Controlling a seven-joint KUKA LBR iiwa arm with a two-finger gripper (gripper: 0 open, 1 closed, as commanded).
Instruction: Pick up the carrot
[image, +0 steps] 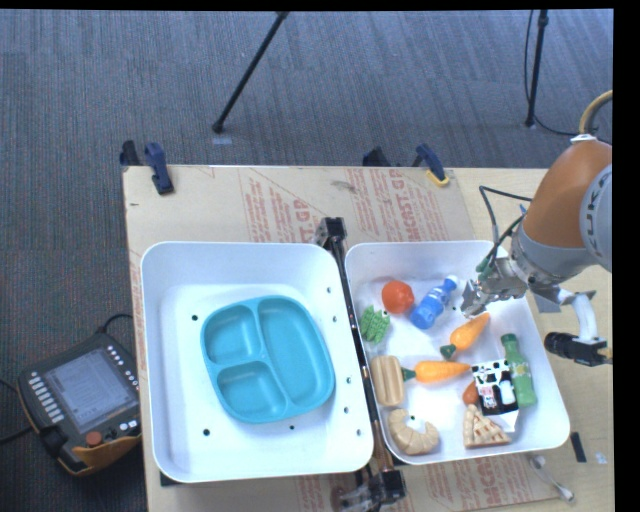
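Two orange carrots lie in the right bin (555, 420). One carrot (468, 332) is tilted, with its thick end up and to the right. The other carrot (441, 371) lies flat just below it, its green top pointing left. My gripper (482, 295) hangs low over the bin's upper right part, right at the upper end of the tilted carrot and beside a blue bottle (432, 304). The grey wrist and orange band rise to the right of it.
The right bin also holds a red tomato (398, 296), a green vegetable (375, 325), a bun (386, 380), a croissant (414, 434), a waffle slice (486, 428), a green bottle (518, 368) and a black-and-white carton (492, 386). A blue divided plate (267, 357) lies in the left bin (160, 300).
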